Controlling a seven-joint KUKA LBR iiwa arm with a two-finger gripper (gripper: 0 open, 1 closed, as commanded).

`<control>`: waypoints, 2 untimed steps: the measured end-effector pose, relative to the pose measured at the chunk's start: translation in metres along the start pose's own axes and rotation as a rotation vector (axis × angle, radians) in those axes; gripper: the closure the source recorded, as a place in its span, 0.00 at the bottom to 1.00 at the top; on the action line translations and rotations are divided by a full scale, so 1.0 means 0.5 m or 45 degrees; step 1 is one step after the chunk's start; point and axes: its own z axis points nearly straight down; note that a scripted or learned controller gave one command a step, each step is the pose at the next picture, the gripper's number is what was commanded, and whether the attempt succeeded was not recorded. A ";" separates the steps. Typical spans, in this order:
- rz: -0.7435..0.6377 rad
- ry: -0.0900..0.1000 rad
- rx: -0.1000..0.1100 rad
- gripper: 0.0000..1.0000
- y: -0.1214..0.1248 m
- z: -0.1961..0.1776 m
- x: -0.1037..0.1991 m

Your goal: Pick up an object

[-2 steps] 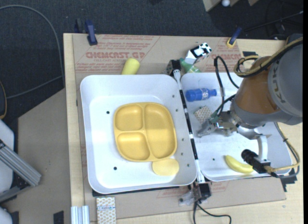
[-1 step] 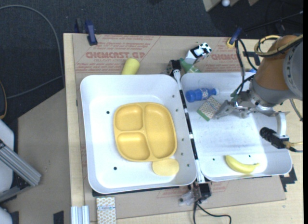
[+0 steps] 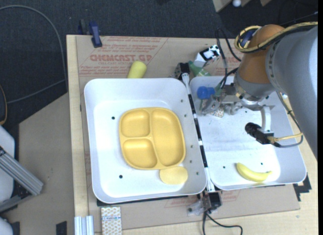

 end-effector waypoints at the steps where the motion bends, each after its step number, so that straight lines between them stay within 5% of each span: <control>1: 0.001 -0.003 0.000 0.00 0.026 0.000 -0.017; 2: -0.001 -0.004 -0.003 1.00 0.027 -0.021 -0.016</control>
